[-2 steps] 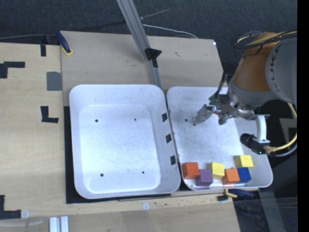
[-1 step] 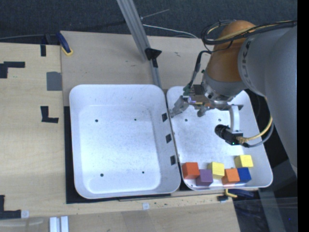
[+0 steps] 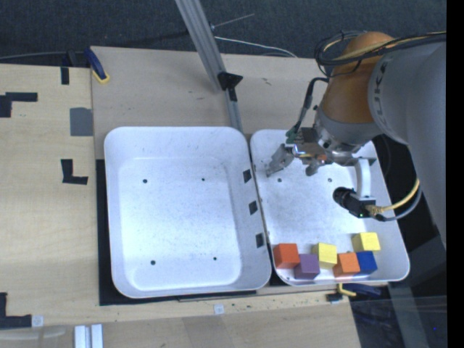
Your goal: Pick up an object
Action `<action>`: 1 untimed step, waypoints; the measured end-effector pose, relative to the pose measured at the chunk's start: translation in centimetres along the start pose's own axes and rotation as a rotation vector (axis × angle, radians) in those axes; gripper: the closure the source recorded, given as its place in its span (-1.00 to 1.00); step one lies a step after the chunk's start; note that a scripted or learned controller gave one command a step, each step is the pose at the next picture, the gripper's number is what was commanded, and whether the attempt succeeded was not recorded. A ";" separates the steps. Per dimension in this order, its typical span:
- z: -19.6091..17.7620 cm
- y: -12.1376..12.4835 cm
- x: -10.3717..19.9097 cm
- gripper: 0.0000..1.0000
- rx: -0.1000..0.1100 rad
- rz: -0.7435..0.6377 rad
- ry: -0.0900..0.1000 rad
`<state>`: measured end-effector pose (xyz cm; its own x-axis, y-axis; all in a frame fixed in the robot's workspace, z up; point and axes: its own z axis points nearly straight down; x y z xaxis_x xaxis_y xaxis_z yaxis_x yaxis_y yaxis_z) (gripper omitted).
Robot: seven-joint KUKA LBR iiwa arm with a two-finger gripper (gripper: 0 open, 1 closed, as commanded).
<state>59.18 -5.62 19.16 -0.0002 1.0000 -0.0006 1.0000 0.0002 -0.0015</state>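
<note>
While blocks sat bunched along near edge of right bin, my hand hung over far end, well apart from them, nothing between fingers; open or closed, could not tell. Orange block and purple block touching, likely awkward to grab. Left bin beside, on tabletop.

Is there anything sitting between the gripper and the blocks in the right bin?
Nothing visible. The gripper hangs over the far end of the right bin; bare bin floor separates it from the blocks clustered along the near edge.
</note>
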 end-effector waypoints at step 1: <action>6.4 5.1 -5.5 -1.00 0.003 0.003 -0.002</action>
<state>64.22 -11.11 12.76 0.0024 1.0000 -0.0030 1.0000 -0.0024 -0.0043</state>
